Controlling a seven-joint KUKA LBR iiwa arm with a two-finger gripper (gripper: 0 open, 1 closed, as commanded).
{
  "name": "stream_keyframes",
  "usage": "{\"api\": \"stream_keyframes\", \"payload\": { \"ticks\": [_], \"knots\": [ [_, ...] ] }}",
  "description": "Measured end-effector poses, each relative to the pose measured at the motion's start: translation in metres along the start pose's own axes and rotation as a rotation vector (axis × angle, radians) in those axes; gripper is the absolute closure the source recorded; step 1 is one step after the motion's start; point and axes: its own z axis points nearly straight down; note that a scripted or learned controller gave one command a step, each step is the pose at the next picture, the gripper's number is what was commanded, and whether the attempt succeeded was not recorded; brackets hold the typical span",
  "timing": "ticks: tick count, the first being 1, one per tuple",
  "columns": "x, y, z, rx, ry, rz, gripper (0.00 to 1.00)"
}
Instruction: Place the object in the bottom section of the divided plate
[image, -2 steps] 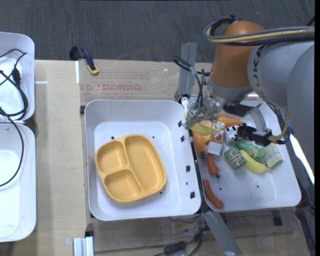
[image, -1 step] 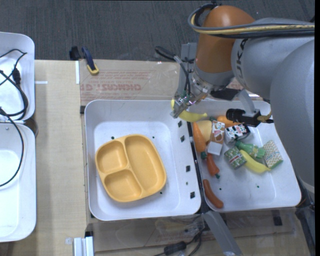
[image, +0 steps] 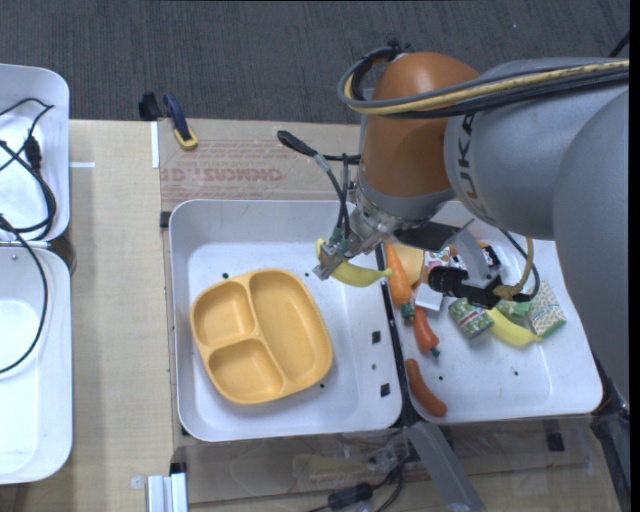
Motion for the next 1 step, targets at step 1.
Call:
{"api": "stream_keyframes", "payload": {
  "ticks": [1],
  "knots": [
    [0.0608, 0.0130, -0.0393, -0.001, -0.001, -0.086, 1.00]
  ]
}}
